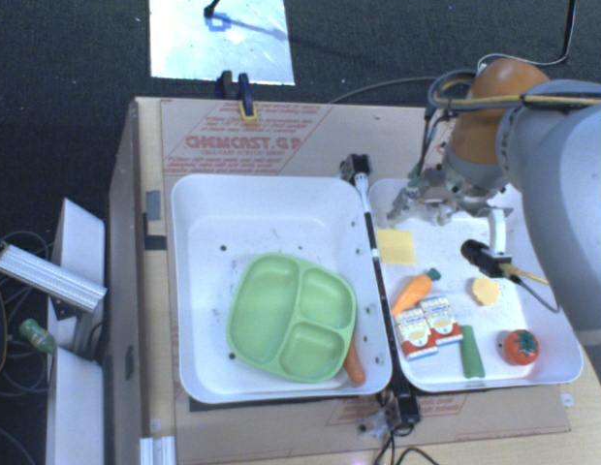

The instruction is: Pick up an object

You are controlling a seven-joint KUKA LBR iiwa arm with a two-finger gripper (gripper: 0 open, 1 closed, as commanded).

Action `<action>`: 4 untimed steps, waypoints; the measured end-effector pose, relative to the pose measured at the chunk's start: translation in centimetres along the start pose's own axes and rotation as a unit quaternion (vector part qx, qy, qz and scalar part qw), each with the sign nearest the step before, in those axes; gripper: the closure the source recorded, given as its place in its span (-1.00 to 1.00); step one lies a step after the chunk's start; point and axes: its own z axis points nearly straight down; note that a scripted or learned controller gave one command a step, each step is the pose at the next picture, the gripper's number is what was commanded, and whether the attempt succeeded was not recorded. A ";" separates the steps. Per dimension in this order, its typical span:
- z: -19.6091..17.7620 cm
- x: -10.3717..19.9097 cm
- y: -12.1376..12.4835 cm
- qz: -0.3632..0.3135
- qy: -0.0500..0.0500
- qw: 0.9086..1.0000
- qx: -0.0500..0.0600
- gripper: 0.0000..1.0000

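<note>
A bench carries two shallow white bins; the right bin (pixel 548 371) holds toy food. A toy carrot (pixel 413 293) lies there, below and slightly left of the gripper (pixel 438 205), well apart from it, its long axis slanting with the green top up-right. Whether the gripper's fingers are spread, I cannot tell. A yellow square slice (pixel 396 246) lies between them. The left bin (pixel 199 231) holds a green divided plate (pixel 293 317).
</note>
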 end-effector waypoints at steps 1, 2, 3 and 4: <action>0.1 -1.6 -4.5 0.002 0.000 1.000 0.001 -1.00; 0.0 0.5 -3.3 0.001 0.000 1.000 0.000 -1.00; 0.0 -0.2 0.0 0.000 0.000 1.000 0.000 -1.00; 0.1 -1.0 -4.1 0.002 0.000 1.000 0.001 -1.00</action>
